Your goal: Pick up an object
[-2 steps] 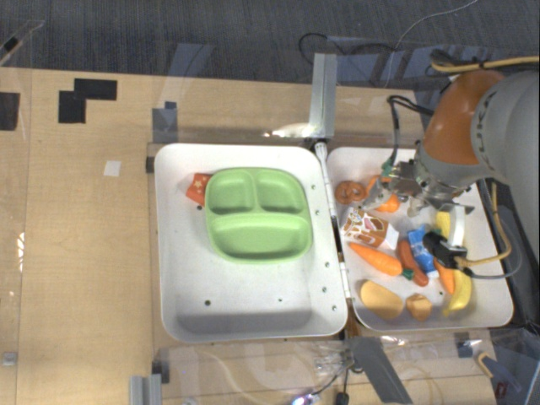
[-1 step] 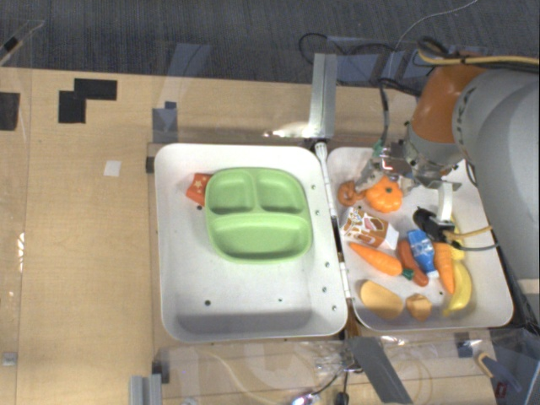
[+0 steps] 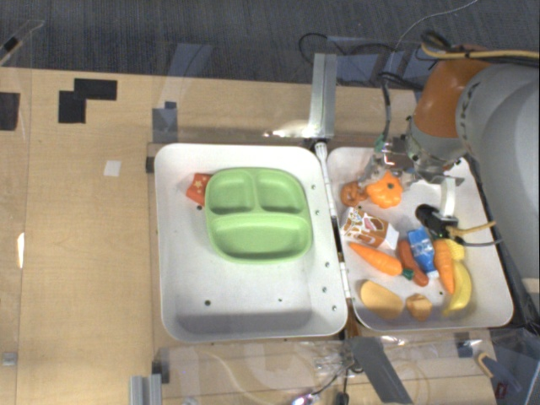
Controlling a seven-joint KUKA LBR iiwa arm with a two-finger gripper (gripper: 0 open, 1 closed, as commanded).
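Tan potato-shaped plastic toy [image 3: 381, 299] at right bin's [image 3: 499, 304] front edge. Small orange plastic pumpkin [image 3: 387, 191] near back-left corner, touching or just under tool [image 3: 390, 169], slightly front of it. Tool spread or pinched: cannot tell. Green divided plastic plate [image 3: 256, 213] mid left bin [image 3: 181, 302].

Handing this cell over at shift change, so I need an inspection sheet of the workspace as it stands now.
Surface: wooden bench bearing left bin and right bin.
Job's things: right bin holds orange pumpkin, carrot, banana, blue bottle, snack packet.
Clutter: green divided tray in left bin, over a red item.
Grippers: claw above the pumpkin; hold unclear.
Cables: black cable behind the arm.
Surroundings: dark carpet.
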